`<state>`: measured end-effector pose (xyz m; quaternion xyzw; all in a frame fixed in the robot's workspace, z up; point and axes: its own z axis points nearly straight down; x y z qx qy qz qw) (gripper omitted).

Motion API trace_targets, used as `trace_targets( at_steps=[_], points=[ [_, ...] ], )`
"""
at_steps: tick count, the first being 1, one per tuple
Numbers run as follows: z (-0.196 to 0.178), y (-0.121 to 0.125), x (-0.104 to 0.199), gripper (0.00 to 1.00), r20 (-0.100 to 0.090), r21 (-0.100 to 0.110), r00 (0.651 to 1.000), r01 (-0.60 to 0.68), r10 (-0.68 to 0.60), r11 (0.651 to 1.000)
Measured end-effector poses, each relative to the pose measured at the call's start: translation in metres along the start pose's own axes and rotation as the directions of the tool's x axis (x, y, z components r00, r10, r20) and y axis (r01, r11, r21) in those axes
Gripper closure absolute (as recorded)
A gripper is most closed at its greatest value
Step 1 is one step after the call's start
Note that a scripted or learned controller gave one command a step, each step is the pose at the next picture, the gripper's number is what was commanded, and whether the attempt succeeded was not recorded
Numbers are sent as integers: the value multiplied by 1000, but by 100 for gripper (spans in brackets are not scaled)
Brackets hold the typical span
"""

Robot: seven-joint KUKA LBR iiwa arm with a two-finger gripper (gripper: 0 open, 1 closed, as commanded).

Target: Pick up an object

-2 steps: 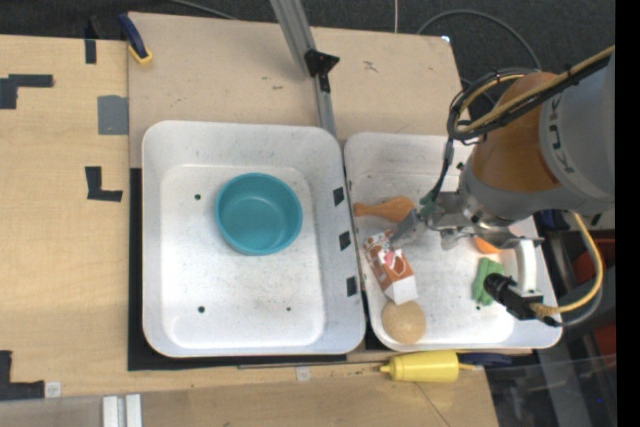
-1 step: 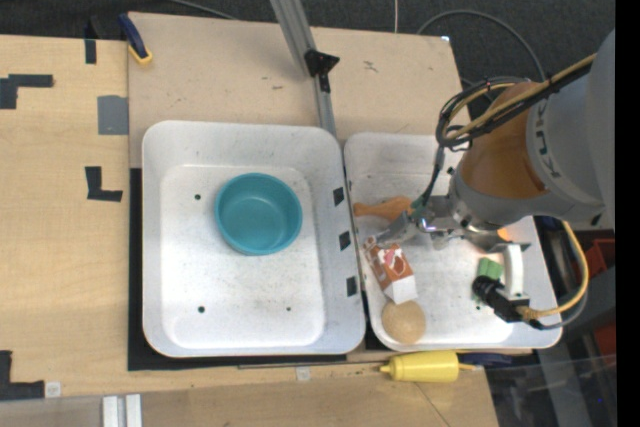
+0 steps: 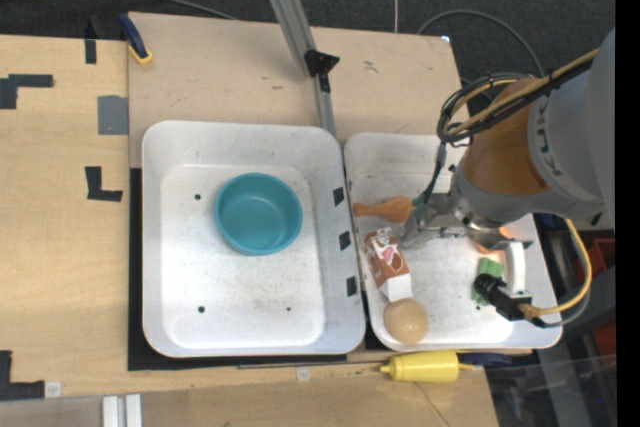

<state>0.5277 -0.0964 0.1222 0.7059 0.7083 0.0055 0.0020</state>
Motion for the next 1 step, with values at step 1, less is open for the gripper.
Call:
trace_targets(
  at_steps=[1],
  points=[
    [-59, 2, -8, 100, 6, 7, 1000, -3, 3, 1000]
  ],
)
